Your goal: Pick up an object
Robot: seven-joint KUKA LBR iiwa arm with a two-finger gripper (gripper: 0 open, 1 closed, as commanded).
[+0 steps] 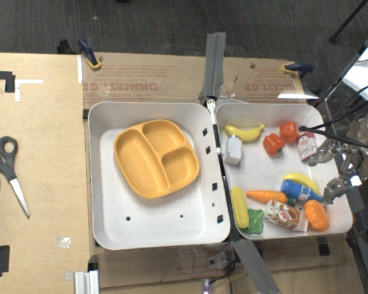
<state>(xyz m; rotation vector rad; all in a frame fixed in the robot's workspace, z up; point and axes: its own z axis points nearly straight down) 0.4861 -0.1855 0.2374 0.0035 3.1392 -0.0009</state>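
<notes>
The right bin [281, 108] holds several toy foods: a banana [245, 131], two red pieces [280, 137], a grey-white block [234, 150], a pink-white packet [307, 147], a blue and yellow item [299, 186], a carrot [266, 196], a corn cob [239, 206], a green piece [255, 220], a small carton [286, 215] and an orange fruit [316, 215]. My gripper [326, 175] hangs over the bin's right side, fingers apart, one by the packet, the other near the blue and yellow item. Nothing is held between them.
The left bin [110, 225] carries a yellow divided plate [157, 158]. Scissors [9, 170] lie on the wooden bench at far left. Blue clamps [89, 54] pin cardboard behind the bins. Dark cables [343, 112] cross the right bin's far corner.
</notes>
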